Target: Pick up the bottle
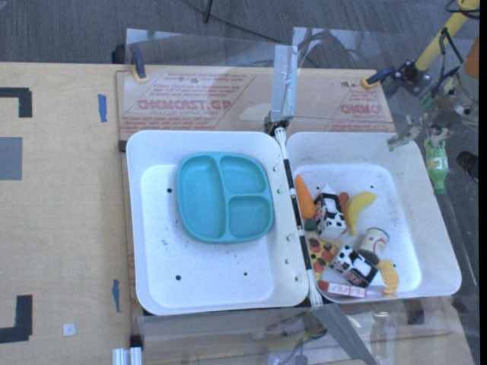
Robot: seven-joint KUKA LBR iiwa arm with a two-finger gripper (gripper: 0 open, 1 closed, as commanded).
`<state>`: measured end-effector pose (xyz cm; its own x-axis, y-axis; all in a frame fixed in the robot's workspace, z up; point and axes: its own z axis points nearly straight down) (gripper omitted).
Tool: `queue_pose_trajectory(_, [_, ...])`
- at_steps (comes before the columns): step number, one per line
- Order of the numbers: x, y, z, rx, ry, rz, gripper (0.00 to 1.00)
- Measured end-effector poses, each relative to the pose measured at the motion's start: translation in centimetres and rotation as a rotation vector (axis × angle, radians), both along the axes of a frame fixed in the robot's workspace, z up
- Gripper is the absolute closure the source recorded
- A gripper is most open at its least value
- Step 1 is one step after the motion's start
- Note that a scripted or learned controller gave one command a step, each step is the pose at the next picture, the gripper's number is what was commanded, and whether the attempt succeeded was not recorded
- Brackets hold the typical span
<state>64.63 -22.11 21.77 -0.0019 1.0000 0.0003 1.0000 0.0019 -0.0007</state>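
Pincer [424,131] is over at the right, above the right edge of the right-hand bin. It's a tangle of metal from this angle, so I honestly can't tell if it's apart or clamped on anything.

Counting big to small:
- one wooden table [61,204]
- two white bins, left bin [144,226] and right bin [434,257], touching side by side
- one teal plate [224,196] with three compartments, lying flat in the left bin
- one green bottle [437,167], just under the pincer, at the right bin's right rim
- a jumble in the right bin: one orange carrot [304,196], one yellow banana [363,202], two black-and-white toys [329,213], one small cup [373,240]

The bottle's long axis runs near to far in the shot. Can't tell which end is the cap.
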Motion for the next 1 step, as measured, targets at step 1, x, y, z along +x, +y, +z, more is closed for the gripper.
queue_pose_trajectory(1, [1.24, 1.43, -12.41, 0.018, 0.001, -0.155, 0.00])
